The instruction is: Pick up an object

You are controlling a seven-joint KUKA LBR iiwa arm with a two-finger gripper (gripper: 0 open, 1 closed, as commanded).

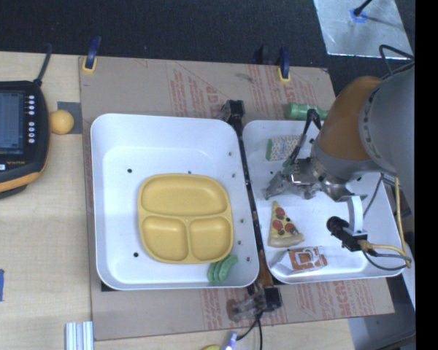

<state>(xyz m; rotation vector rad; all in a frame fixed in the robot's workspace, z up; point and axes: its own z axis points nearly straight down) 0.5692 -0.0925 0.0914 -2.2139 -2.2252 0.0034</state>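
Camera view shows the gripper (272, 189) low in the right bin (315, 272), above the pizza slice (283, 226); whether its grip is wide or narrow, I cannot tell.

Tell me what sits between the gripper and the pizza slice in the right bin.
Nothing visible does. The gripper hangs over bare white floor of the right bin, and the pizza slice lies just below it in the camera view, with only bare bin floor between them.
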